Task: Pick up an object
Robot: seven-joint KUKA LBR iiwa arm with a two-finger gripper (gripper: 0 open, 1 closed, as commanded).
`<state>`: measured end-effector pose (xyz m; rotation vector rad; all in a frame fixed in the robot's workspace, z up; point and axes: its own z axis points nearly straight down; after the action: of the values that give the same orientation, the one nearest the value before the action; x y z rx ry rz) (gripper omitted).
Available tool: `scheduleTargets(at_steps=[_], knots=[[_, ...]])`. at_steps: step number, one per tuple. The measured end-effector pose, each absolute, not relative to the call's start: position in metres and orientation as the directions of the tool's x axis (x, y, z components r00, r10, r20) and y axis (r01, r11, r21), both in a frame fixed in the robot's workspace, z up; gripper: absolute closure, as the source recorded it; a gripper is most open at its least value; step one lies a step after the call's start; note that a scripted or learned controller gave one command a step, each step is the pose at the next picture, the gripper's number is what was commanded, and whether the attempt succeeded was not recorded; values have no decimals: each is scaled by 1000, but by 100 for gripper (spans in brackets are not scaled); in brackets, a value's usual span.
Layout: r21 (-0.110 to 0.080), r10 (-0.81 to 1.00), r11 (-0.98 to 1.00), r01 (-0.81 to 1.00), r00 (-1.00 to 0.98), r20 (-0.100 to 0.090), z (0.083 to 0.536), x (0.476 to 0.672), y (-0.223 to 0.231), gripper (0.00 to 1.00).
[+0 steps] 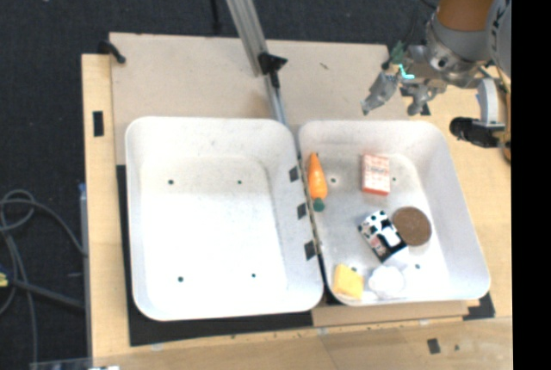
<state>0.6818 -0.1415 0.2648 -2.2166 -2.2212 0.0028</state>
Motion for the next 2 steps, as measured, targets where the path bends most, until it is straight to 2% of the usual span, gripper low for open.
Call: scheduleTargets(at_steps=[1,2], knots=[[0,1000,4,1000,-4,-3,268,682,-143,0],[-3,1000,5,1000,-5,-4,225,683,-139,0]])
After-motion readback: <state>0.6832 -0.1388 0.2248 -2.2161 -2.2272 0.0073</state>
